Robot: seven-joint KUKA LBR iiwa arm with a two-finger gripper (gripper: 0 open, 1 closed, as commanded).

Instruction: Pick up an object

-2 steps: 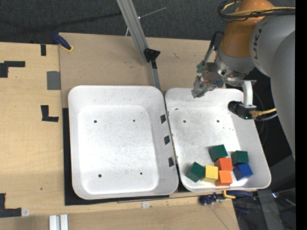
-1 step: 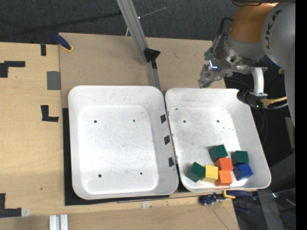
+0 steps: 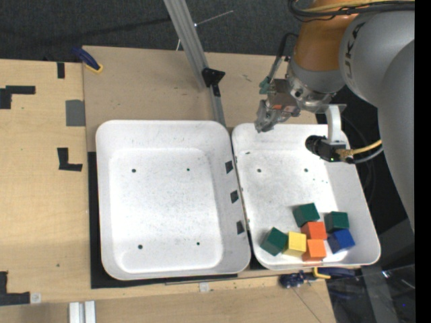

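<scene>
Camera view | jaws (image 3: 264,125) above right bin's (image 3: 283,173) far rim | blocks (image 3: 310,233) near corner

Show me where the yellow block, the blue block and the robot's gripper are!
yellow block (image 3: 297,241): camera view, middle of its top face.
blue block (image 3: 342,239): camera view, middle of its top face.
gripper (image 3: 264,126): camera view, at its tip above the right bin's far edge.

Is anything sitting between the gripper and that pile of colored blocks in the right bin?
Nothing visible. The gripper hangs over the far rim of the right bin, and the colored blocks cluster in its near corner. Between them lies just bare bin floor.
</scene>
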